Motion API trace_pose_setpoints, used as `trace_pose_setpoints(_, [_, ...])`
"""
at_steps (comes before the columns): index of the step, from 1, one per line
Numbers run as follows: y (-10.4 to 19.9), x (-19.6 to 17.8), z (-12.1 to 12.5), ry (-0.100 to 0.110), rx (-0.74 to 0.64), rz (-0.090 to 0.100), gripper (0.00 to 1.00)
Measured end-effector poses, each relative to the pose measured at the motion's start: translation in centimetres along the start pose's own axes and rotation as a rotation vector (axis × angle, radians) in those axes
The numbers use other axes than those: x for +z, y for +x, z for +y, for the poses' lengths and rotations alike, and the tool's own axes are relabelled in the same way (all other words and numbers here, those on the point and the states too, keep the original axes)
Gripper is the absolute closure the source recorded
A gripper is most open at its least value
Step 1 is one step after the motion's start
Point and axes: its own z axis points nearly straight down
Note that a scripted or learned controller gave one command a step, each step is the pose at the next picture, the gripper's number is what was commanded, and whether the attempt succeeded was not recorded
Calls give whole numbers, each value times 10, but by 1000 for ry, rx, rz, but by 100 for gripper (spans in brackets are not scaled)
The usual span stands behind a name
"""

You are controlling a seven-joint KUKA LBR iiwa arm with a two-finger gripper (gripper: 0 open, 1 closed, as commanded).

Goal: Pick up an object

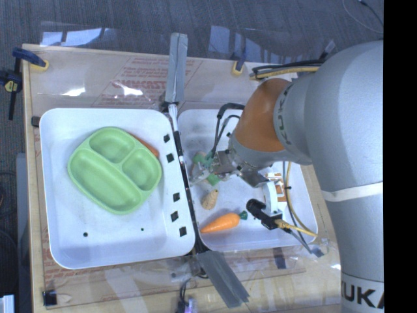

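Grey and orange-banded, one arm [326, 129] reaches into the right bin [300, 230]; its gripper [210, 165] hangs over one pale object [210, 199]. One carrot [221, 223] lies nearby. One green divided plate [115, 169] occupies the left bin [58, 240].

Two shallow white bins sit side by side on the surface: a left bin [58, 240] and a right bin [195, 126]. The left bin holds one green divided plate [115, 169] with three compartments, and one orange item [149, 147] partly hidden behind it. The right bin holds one toy carrot [221, 223], one small tan piece [210, 199], and one robot arm [326, 122] reaching in.
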Motion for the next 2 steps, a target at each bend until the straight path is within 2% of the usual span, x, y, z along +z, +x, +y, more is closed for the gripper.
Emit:
trace_pose_setpoints(1, [2,-5,0,8,-5,6,100])
trace_pose_setpoints(2, [6,-98,72,7,46,11,100])
